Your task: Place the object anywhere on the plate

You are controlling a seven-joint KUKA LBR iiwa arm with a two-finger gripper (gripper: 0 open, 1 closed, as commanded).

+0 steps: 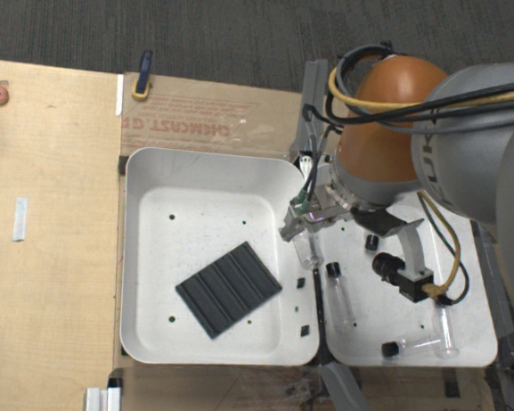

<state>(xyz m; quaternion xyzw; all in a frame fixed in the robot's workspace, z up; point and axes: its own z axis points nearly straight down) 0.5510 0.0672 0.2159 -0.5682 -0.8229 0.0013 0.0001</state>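
Note:
A dark grey ribbed plate point(229, 289) lies flat and turned at a slant in the left white bin point(147, 235), right of its middle. My gripper point(303, 234) hangs over the rim where the two bins meet, up and to the right of the plate and apart from it. The grey arm with its orange band point(385, 122) covers the upper part of the right bin. A clear tube with a black cap point(337, 292) lies in the right bin point(470, 326), just below the gripper. I see nothing that is plainly held.
Another clear piece with a black end point(419, 346) lies near the right bin's front edge. A black fitting on a yellow cable point(403, 274) hangs from the arm over that bin. Left of the bins is a wooden bench top point(41, 226) with small items along its edge.

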